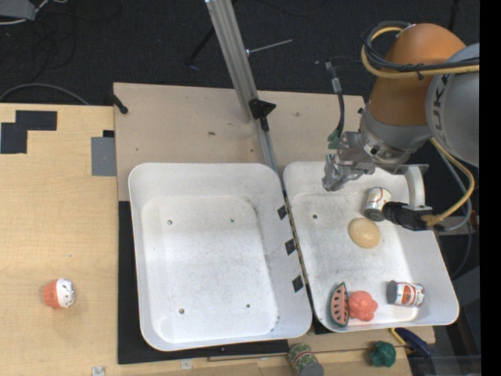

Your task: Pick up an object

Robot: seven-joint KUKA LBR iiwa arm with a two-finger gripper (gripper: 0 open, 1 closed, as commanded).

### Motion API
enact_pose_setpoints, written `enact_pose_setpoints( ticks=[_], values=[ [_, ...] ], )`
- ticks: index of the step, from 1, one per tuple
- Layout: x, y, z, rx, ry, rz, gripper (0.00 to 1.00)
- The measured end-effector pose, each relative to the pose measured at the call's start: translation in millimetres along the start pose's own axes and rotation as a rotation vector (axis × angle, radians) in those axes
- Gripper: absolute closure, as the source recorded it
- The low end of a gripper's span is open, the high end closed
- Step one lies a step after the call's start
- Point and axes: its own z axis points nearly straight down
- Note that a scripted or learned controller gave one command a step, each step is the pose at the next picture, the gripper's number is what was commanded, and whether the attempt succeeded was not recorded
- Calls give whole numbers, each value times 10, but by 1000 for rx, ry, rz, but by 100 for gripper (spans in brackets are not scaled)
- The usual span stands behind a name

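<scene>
My gripper [337, 176] hangs over the back left corner of the right bin [321, 241], fingers pointing down, with nothing visible between them. In this bin lie a small red and white can [376, 203] at the back right, a beige egg-shaped object [364, 233] just in front of it, a watermelon slice [339, 304], a red lumpy toy [362, 305] and a second small can [405, 294] along the front. The nearest objects, the can and the beige egg, are to the gripper's right and front.
The left bin [149, 210] sits beside the right one. A metal rail [239, 69] slants up from between the bins. An orange and white ball [59, 294] lies on the wooden table at left. A green object [383, 354] and a can [303, 359] sit past the front edge.
</scene>
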Motion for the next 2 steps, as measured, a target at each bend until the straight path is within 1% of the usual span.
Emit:
enact_pose_setpoints(
  ticks=[1,2],
  values=[
    [487,-137,126,3,-1,1,100],
    [1013,-286,23,2,0,0,100]
  ],
)
